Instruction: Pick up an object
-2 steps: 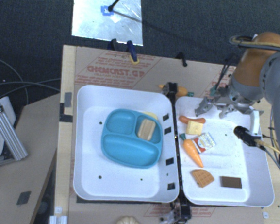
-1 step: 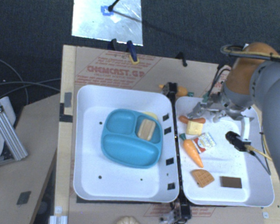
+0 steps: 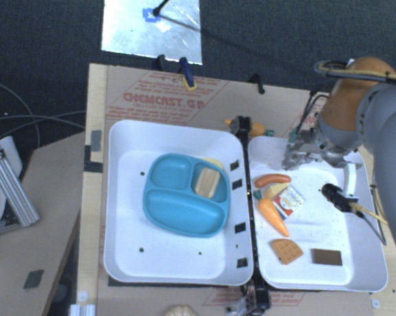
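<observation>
Toy waffle (image 3: 285, 251) and brown block (image 3: 326, 257) are lying nearest, beside a carrot (image 3: 273, 216) and sausage (image 3: 272, 180). Gripper (image 3: 297, 158) is hovering over the right bin's (image 3: 371, 269) far edge; finger state cannot be determined

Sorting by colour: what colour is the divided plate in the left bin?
Blue; the divided plate shows clearly in the camera view.

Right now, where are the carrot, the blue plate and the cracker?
carrot (image 3: 273, 216), camera view, middle of its orange body.
blue plate (image 3: 177, 210), camera view, floor of its large compartment.
cracker (image 3: 285, 251), camera view, centre of its top face.
</observation>
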`<state>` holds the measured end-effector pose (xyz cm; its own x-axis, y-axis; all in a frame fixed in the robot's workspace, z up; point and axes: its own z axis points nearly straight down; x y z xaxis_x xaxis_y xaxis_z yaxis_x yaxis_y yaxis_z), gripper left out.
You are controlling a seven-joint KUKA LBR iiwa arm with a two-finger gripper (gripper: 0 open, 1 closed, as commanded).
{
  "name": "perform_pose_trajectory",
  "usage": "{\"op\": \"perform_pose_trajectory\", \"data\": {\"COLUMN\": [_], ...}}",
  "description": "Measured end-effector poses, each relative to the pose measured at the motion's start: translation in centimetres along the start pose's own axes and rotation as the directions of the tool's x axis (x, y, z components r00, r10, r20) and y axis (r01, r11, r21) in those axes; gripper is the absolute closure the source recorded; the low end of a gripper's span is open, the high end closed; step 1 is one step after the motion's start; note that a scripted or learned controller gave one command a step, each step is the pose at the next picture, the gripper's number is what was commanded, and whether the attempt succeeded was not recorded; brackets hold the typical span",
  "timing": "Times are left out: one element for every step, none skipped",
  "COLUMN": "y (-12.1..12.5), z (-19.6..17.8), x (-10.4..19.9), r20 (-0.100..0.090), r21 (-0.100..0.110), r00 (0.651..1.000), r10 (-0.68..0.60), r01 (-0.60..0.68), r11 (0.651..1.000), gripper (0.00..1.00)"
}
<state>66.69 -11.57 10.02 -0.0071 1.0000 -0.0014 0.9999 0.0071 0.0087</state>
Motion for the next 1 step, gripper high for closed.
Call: {"op": "perform_pose_trajectory", "data": {"y": [0.18], "z": [-6.42], "x": [0.56], "r20": [-0.001], "r21": [0.0], "r00": [1.0], "r10": [0.001], "r01": [-0.001], "r11": [1.0], "gripper": [1.0]}}
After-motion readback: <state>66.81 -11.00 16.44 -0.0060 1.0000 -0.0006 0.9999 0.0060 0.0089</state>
